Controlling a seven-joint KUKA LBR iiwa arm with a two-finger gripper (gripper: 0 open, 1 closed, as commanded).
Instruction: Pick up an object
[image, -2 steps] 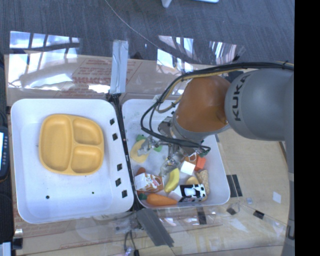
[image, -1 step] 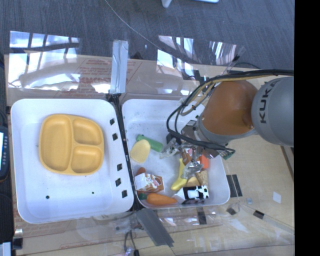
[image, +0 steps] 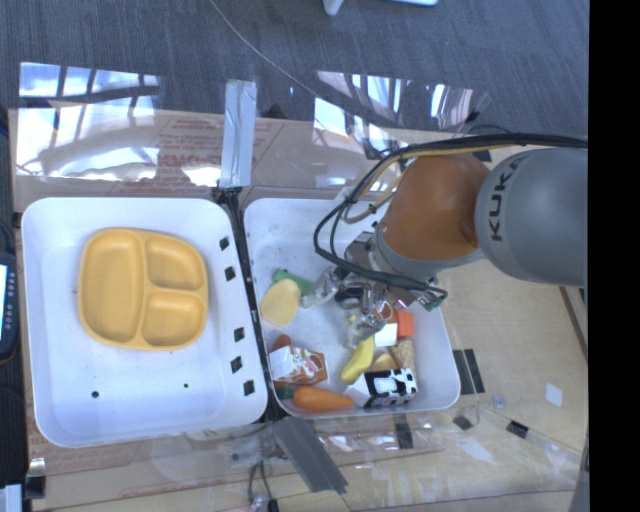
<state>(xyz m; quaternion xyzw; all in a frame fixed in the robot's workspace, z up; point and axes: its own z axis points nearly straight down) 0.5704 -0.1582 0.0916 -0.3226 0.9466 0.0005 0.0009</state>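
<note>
The camera view shows the grey arm with the orange band (image: 432, 205) reaching from the right into the right white plastic bin (image: 262, 225). The jaws (image: 372, 305) hang low over the middle of this bin; black cables and the wrist cover them, so one cannot tell whether they are released or clenched, and no object is seen between them.

The things to pick up lie close around the jaws. To the left of the jaws there is a pale yellow pear-shaped toy fruit (image: 281, 301) with a small green piece (image: 285, 277) touching its upper edge. Just below the jaws lies a yellow plastic banana (image: 358, 362), and just beside it on the right stand a small orange-red block (image: 404, 325) and a tan bread-like piece (image: 404, 354). Further below the jaws, at the near wall of the bin, lies a black-and-white cow-patterned box (image: 389, 388). Below and to the left are an orange plastic carrot (image: 322, 400) and a red-and-white snack packet (image: 297, 366).

Far to the left of the jaws, the left white plastic bin (image: 50, 400) holds a yellow divided plastic plate (image: 143, 288) with three compartments. Both bins rest on the counter (image: 500, 400).
</note>
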